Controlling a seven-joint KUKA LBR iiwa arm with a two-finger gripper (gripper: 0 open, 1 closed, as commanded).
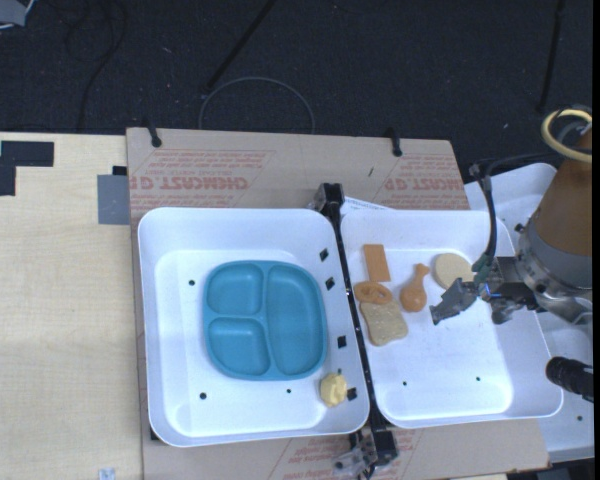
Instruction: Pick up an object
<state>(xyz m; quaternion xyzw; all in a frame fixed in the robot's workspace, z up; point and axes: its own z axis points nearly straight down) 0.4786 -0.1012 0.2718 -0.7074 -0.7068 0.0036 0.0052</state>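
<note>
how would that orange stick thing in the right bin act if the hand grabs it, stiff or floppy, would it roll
The orange stick looks flat and straight-edged, so it is probably stiff and unlikely to roll. It lies low against the right bin floor, so fingers may struggle to get under it. It looks thin, so likely light.

Arm (570, 218): cut off by the frame's right edge. Gripper (458, 301): finger spacing too small to tell. Cream disc (451, 267), right of centre: lower edge hidden behind the gripper.
</note>
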